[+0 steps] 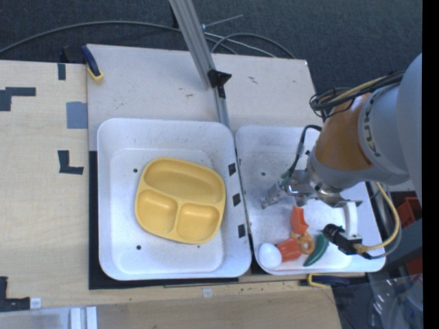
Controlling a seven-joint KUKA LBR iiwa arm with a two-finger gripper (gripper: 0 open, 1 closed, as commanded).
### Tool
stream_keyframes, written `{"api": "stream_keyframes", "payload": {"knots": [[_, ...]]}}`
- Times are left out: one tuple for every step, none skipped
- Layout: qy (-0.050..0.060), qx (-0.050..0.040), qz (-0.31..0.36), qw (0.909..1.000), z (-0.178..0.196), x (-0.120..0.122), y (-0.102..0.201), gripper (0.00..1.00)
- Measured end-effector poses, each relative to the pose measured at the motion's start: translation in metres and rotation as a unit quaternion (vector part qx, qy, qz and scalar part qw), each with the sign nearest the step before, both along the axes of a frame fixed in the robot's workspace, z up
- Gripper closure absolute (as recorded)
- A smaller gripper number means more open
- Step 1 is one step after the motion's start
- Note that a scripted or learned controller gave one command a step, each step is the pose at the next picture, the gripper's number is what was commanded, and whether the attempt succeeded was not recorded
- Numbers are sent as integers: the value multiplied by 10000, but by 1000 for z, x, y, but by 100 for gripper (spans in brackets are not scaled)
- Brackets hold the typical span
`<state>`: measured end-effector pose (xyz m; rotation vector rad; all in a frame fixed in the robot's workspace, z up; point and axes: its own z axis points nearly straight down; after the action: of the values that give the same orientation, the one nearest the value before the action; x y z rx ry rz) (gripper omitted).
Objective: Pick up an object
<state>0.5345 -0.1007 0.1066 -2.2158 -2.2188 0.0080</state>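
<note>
Gripper (278, 192) hangs in right bin (260, 149), partly hidden by wrist.

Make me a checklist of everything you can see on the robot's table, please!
Surface: bench bearing two white bins side by side, left bin and right bin.
Job's things: yellow divided plate in the left bin; orange toy pieces, a green piece and a white ball clustered at the right bin's near edge.
Clutter: blue and yellow tool on the bench's far left corner.
Gripper: gripper low over the right bin, beside the toys; nothing seen held.
Cables: black cables behind the bench; yellow and black ones along the arm.
Surroundings: slanted metal rail; dark floor.
</note>
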Motion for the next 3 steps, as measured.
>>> {"api": "stream_keyframes", "payload": {"knots": [[-16, 4, 10, 10000, 12, 1, 1, 100], [-57, -3, 5, 10000, 67, 6, 11, 100], [-61, -6, 2, 10000, 120, 7, 11, 100]]}}
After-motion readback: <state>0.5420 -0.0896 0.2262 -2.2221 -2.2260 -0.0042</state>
